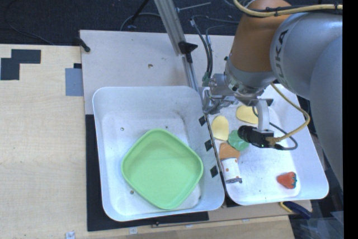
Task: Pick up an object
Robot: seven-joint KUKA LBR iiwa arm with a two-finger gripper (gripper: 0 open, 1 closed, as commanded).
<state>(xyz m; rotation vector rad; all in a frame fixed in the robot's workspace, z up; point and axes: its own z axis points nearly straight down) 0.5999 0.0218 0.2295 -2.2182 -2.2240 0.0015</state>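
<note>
Item: gripper [221, 99] low over upper-left of right-hand bin [313, 179], grip state cannot tell

Right-hand bin: yellow piece [221, 127] just below gripper; 2nd yellow piece [245, 115] near it; green piece [237, 143] & orange-white bottle [229, 160] along left wall; red piece [287, 179] well apart, nr front corner. Left-hand bin [103, 120]: green plate [162, 168], flat

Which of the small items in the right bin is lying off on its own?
The red piece, near the right bin's lower right corner in view. The yellow pieces, green piece and orange-topped bottle bunch together along its left wall.
</note>
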